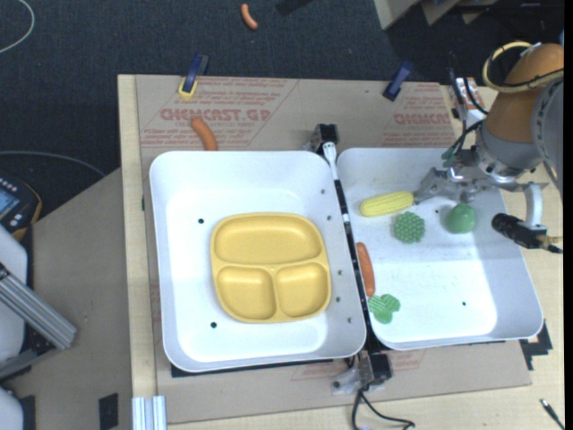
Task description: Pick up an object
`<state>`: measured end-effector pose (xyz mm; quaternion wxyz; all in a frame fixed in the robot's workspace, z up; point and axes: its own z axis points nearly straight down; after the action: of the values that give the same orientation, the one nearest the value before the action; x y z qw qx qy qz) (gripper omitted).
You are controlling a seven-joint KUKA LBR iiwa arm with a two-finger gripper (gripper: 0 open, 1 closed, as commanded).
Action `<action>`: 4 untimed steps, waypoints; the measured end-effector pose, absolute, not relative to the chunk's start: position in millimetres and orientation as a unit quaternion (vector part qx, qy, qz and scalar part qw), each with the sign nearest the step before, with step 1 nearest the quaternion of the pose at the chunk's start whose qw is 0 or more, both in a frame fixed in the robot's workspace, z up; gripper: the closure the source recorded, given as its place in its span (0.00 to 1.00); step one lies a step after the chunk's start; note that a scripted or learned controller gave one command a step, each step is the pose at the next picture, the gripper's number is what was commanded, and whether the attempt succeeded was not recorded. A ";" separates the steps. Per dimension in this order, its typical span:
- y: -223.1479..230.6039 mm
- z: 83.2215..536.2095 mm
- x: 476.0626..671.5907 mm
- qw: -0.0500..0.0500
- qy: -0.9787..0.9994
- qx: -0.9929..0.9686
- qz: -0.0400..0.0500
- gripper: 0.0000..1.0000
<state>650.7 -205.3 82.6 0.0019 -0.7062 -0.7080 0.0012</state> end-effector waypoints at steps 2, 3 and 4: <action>-212.8 157.1 657.6 -0.004 -0.708 -0.707 -0.001 1.00; -207.4 221.0 662.3 -0.005 -0.708 -0.706 -0.002 1.00; -207.4 225.9 663.3 -0.003 -0.708 -0.707 -0.001 1.00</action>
<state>663.3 -207.4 225.9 -0.0027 -0.7066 -0.7076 -0.0009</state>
